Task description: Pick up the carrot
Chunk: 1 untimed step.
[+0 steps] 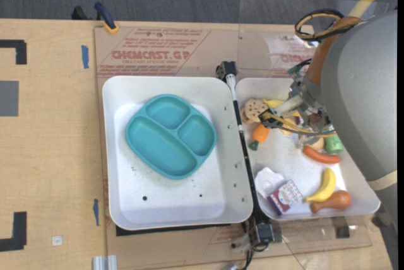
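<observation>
- Carrot (260,134): lies in the right bin (297,212), near its left wall, just below the cookie (254,109).
- Gripper (276,115): hovers just right of the carrot; grip state cannot be told.
- Risk: the cookie and yellow piece (275,103) crowd the carrot; the gripper may catch one of those instead.
- Risk: the nearby wall limits approach.
- Other items: banana (324,185), packet (285,195), plate (170,135) in the left bin (126,199).

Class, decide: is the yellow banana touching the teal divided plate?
Apart. The camera view shows the yellow banana in the right bin and the teal divided plate in the left bin, with both bin rims between them.
</observation>
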Available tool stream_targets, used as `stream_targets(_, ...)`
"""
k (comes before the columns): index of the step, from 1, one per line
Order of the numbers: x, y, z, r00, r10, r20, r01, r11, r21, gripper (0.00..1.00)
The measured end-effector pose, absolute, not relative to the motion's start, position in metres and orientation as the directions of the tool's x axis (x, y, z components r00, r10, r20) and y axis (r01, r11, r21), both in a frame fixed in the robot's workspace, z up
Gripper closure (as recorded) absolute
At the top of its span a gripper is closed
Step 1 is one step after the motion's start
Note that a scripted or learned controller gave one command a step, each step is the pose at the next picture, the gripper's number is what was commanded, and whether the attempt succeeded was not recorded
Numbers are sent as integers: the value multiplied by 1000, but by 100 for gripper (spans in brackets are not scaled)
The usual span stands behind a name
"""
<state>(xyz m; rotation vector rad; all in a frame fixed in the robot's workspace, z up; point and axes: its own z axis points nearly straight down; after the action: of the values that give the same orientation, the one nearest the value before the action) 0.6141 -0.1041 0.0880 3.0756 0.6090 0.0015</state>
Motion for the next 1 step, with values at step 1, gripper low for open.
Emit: stream_targets(1, 569, -94, 89, 979, 205, 1, 205, -979, -1, 0)
